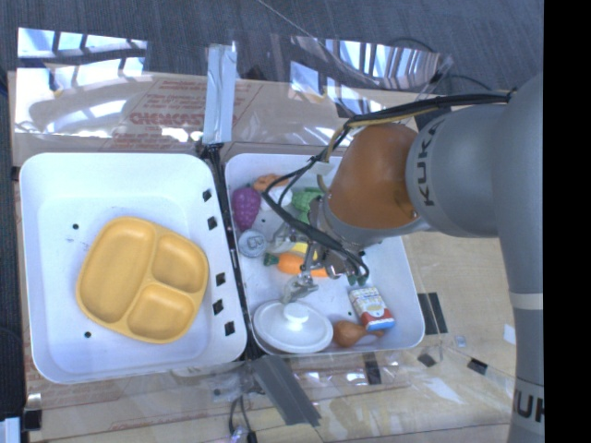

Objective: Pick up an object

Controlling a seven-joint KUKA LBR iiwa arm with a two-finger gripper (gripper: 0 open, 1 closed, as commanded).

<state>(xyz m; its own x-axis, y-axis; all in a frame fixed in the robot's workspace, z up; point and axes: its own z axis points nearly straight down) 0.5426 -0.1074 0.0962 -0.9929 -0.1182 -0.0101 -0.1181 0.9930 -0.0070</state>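
My gripper (302,282) hangs low over the middle of the right bin (406,275), under the orange wrist band. It sits just above a white round lid (294,327) and right beside an orange carrot-like piece (292,265) and a yellow piece (299,247). A purple grape bunch (245,207), a grey round can (252,244) and a green item (306,201) lie to its upper left. At its lower right a red and white carton (371,308) lies next to a brown piece (347,333). The wrist hides much of the bin's middle.
The left bin (46,247) holds a yellow divided plate (141,277). A black-clipped wall (224,247) separates the two bins. A small orange item (265,183) lies at the right bin's back edge. The arm's grey body (480,173) covers the right bin's far right side.
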